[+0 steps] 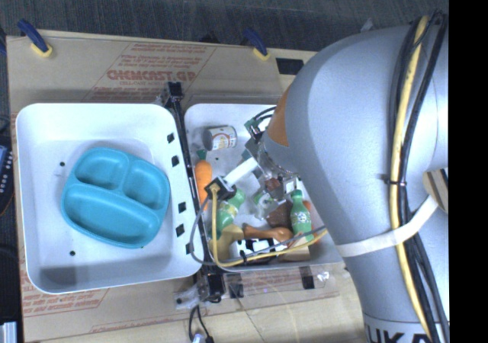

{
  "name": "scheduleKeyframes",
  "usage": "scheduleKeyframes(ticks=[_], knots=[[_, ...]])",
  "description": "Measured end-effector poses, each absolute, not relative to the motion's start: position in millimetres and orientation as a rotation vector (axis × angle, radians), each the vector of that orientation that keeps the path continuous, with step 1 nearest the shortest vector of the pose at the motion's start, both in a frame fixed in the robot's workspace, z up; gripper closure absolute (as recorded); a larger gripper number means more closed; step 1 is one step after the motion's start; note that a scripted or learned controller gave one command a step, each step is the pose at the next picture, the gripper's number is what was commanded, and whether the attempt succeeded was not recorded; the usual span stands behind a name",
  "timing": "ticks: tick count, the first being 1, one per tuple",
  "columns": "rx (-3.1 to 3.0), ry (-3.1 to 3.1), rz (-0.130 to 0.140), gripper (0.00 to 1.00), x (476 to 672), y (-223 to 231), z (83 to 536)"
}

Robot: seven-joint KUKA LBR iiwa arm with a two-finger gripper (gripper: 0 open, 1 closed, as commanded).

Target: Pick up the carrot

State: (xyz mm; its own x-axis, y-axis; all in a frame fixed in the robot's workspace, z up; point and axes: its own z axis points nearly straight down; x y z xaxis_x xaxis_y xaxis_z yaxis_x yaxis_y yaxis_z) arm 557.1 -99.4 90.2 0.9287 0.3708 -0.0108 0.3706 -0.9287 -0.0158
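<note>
I see the carrot (pixel 203 175) at the left wall of the right bin (pixel 200 117). My gripper (pixel 268 181) hangs near it. I cannot tell if it is open.

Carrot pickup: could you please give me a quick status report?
Claw low in the right bin, amid clutter. Carrot lies free by that bin's left wall. Green bottle and small can nearby.
</note>
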Motion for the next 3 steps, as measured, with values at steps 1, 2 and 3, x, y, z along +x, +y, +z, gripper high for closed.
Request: scheduleKeyframes(ticks=[1, 2, 3], knots=[[-3.106, -0.352, 0.060, 0.00, 631.4, -94, 88], [-3.104, -0.382, 0.050, 1.00, 634.1, -89, 98], [-3.114, -0.347, 0.003, 1.00, 587.5, -87, 196]])
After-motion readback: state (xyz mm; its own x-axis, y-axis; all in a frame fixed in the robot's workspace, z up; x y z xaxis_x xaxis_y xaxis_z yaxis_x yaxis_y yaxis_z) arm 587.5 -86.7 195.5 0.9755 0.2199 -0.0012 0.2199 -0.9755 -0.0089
